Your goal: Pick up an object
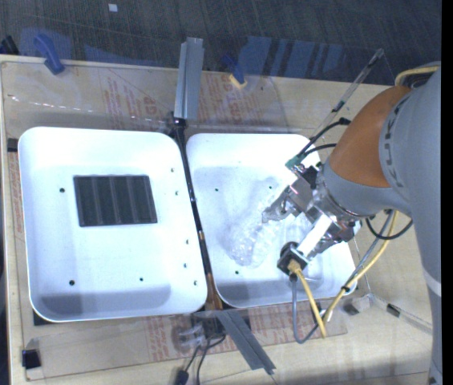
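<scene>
The left bin (42, 215) shows a dark grate (115, 200). In my right bin (210, 167) lies a clear plastic bottle (250, 231), just left of my claw (290, 207). I judge it light, slick and crushable; I'd pinch across its middle. Whether my claw is open, I cannot tell. No label reads.

Bench (90, 95) with two white bins (50, 215)
</scene>
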Controlling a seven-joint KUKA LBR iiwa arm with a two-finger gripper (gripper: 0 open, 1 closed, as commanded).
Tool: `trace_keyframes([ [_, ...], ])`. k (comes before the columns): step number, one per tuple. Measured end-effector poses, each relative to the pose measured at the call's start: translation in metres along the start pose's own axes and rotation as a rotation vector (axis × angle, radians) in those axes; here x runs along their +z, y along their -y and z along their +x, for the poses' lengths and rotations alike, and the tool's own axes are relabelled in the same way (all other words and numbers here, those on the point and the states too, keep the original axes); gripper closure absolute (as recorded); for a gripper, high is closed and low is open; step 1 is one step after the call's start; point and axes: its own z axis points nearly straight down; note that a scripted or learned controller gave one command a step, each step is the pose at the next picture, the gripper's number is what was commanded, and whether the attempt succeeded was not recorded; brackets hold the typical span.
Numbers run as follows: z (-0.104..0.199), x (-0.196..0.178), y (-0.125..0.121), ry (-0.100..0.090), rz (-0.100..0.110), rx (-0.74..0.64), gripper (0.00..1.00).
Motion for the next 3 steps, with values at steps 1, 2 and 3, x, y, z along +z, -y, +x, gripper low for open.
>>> trace_keyframes([
  [1,0.012,0.088,-0.002,0.000,0.002,-0.141,0.00],
  [2,-0.026,0.019,-0.051,-0.001,-0.001,-0.227,0.00],
  [3,-0.013,0.035,-0.018,-0.001,0.001,-0.140,0.00],
])
